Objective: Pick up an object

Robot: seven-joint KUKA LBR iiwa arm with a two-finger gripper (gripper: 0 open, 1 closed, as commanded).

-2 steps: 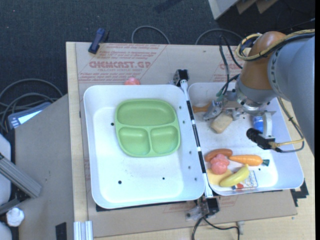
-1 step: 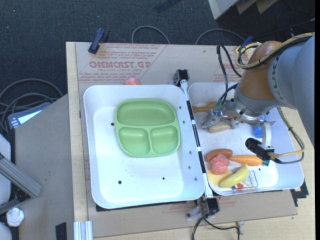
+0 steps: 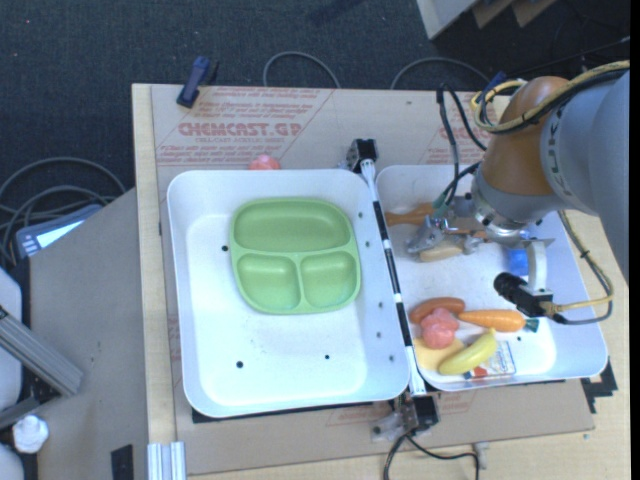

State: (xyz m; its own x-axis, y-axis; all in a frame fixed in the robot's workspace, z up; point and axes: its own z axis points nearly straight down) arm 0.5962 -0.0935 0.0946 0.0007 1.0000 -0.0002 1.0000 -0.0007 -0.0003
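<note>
Reaching stage: tool [image 3: 447,234] low in right bin [image 3: 580,353], above tan piece [image 3: 438,253]; finger spread indiscernible. Next: settle, close on piece. Carrot [image 3: 492,319], banana [image 3: 467,355] near side.

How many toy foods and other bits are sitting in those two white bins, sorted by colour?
Green: 1, the green three-compartment plastic plate
Orange: 1, the orange toy carrot
Yellow: 1, the yellow toy banana
Pink: 1, the pink rounded toy
Blue: 1, the small blue block
Total: 5; more lie partly hidden under the arm.
</note>
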